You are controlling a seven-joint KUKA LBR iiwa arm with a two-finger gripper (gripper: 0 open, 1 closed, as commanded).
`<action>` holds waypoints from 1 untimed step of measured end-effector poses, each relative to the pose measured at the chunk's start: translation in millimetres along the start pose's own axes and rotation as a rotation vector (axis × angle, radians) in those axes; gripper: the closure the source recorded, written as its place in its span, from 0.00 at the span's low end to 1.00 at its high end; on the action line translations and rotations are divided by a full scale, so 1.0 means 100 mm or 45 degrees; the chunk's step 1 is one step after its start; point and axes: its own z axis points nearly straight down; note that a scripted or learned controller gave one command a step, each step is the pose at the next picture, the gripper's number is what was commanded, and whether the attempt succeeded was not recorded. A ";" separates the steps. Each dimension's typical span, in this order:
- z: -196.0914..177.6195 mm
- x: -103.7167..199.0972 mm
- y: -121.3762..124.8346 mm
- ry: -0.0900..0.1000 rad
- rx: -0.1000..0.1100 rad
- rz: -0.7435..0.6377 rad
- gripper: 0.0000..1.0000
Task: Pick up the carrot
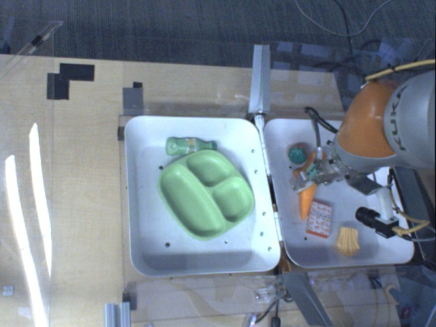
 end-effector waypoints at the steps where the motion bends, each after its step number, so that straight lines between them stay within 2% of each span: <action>1: -0.83 0.30 0.41 0.002 0.017 0.180 1.00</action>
